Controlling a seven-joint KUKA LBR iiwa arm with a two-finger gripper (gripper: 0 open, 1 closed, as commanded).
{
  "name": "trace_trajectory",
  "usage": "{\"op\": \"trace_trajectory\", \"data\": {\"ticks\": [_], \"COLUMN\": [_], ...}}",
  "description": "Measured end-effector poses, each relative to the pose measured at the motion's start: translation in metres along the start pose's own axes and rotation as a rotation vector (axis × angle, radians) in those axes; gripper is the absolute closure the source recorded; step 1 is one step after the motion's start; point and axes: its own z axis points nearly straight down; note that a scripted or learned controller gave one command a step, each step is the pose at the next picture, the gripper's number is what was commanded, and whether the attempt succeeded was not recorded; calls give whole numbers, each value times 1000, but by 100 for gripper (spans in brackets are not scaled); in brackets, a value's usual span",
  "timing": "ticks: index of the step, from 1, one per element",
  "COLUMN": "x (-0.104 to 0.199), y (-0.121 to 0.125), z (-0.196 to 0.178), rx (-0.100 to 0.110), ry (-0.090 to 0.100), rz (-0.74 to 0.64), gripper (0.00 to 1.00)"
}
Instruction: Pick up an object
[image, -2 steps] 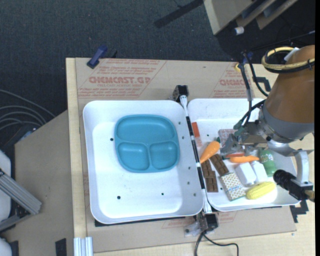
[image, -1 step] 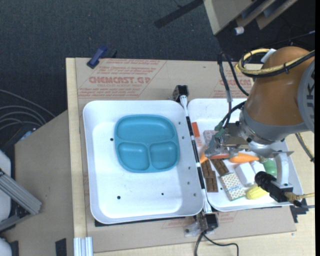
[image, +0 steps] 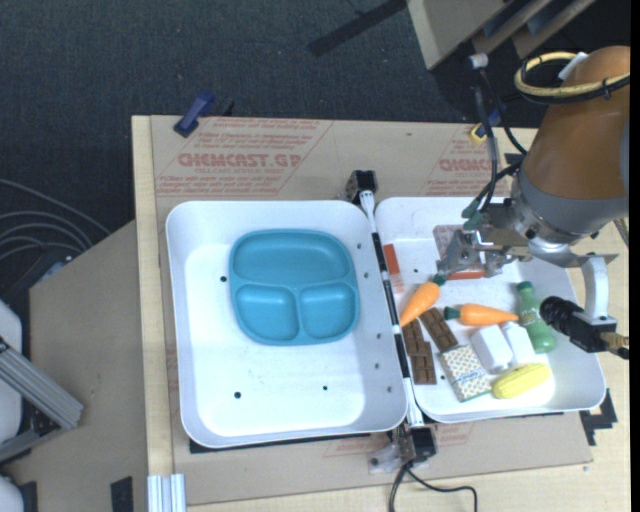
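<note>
Carrots are the nearest candidates in the camera view: one carrot (image: 420, 299) lies slanted at the left edge of the right bin (image: 590, 385), its green end toward the gripper, and a second carrot (image: 487, 314) lies just beside it, pointing right. Both look like small plastic play food, so I judge them light, stiff and fairly smooth; they should not crush, but a tapered, rounded body can squirt out of a pinch. The thick orange middle, taken across its width, seems the safest place to hold, rather than the narrow tip or the leafy end.

Other pieces crowd the same bin: two brown chocolate bars (image: 424, 346) below the slanted carrot, a speckled cracker (image: 465, 373), white blocks (image: 503, 345), a corn cob (image: 520, 380) and a green bottle (image: 535, 318). Their closeness leaves little room for fingers to pass between them.

The gripper (image: 462, 262) hangs over the upper part of the right bin, just above and to the right of the slanted carrot's green end. How far its pincer is spread I cannot tell, as the metal parts blur together from this angle, and nothing can be seen pinched in it. The left bin (image: 200, 380) holds a blue divided tray (image: 294, 285), well apart from the arm.
</note>
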Motion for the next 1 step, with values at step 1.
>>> {"op": "trace_trajectory", "data": {"ticks": [1], "x": [-26], "y": [-47], "z": [-2], "rx": [4], "ry": [1], "rz": [0], "gripper": [100]}}
